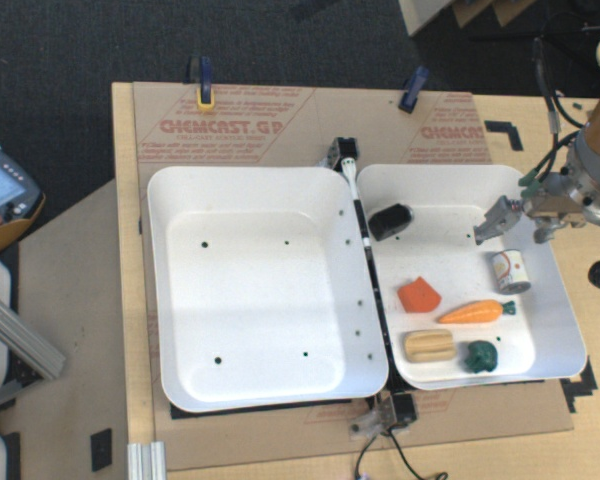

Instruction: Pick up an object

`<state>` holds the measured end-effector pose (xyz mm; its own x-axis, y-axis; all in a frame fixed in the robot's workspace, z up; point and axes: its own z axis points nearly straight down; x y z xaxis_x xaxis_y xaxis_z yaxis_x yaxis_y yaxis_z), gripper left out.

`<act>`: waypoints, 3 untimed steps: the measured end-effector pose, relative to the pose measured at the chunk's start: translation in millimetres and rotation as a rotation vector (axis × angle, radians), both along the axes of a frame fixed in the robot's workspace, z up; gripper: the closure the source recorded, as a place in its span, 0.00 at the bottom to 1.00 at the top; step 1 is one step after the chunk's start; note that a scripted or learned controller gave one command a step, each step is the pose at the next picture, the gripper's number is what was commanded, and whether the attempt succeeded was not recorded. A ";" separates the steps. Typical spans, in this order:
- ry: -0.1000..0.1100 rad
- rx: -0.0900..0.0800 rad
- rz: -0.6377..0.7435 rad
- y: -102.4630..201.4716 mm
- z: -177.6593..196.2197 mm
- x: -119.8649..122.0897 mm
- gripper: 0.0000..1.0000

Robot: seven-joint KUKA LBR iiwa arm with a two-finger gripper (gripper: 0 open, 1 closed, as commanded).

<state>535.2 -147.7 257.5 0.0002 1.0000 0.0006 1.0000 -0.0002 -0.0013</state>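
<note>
Your gripper (515,218) hovered at the right bin's (460,180) upper right, fingers spread apart with nothing between them. Just below it lay a small white can (509,270). Lower down you had a carrot (474,313), orange block (418,295), bread roll (429,345), green toy (480,355); a black object (389,220) lay upper left.

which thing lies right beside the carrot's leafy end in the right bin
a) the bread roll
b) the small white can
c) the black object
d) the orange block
b: the small white can sits just above the green tip of the carrot, while the black object, orange block and bread roll lie further left.
</note>
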 end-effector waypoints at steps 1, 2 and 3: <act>0.001 0.002 0.004 40.8 9.3 -4.6 0.00; 0.009 0.003 0.001 66.8 -77.9 -17.7 0.00; 0.004 0.001 -0.002 45.8 -173.0 -4.6 0.00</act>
